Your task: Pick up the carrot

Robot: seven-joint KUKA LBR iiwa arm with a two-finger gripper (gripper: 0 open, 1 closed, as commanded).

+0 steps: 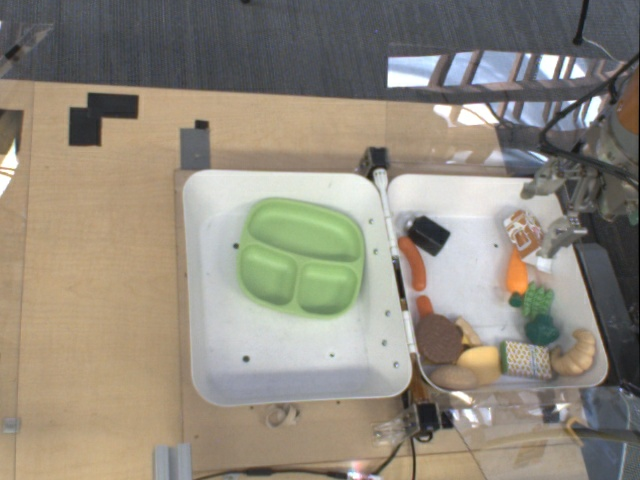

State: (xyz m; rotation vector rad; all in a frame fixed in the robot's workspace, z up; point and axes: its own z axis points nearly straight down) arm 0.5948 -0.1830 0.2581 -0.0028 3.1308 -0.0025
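2 white bins were parked side by side on the counter (110,298). The left bin (215,368) had a green divided plate (300,256) with 3 compartments sitting in it, tilted a bit toward the upper right.

The right bin (470,193) was where all the toy food was piled. The carrot (516,272) was spotted near the right wall, roughly upright with its orange body on top and its green end lower down, just above a green bumpy piece (534,300) and a darker green one (542,329). A brown-and-white wrapped snack (522,230) was seen just above it.

Along the bin's left wall a red-orange sausage (412,260) and a black block (428,234) were found. At the bottom, a brown patty (438,338), a potato (456,376), a yellow piece (480,358), a patterned packet (526,359) and a croissant (575,353) were bunched together.

The tool (562,230) was held over the bin's right edge, just right of the snack and above the carrot, nothing pinched that could be seen. Spread or pressed together couldn't be told.
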